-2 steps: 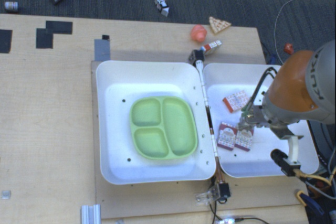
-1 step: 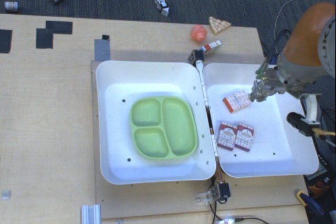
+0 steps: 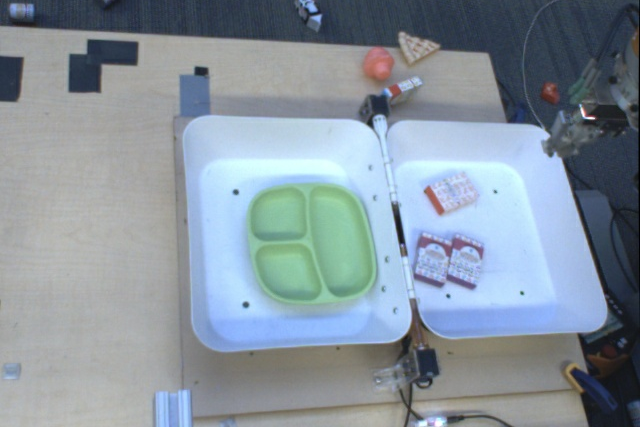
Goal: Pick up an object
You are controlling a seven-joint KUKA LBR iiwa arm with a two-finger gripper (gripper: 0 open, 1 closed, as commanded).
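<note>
The claw (image 3: 568, 137) hangs just past the top right edge of the right bin (image 3: 545, 245), and I cannot tell its state. That bin holds two small boxes: an orange one (image 3: 450, 194) near the top and a dark red double one (image 3: 449, 260) below, with bare white floor around them. The left bin (image 3: 215, 245) holds one green tray (image 3: 311, 243) with three parts.

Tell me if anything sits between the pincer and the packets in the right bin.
Nothing visible blocks the way. The pincer hangs at the right bin's upper right rim. Between it and the orange packet or the two dark red packets lies bare white bin floor.
</note>
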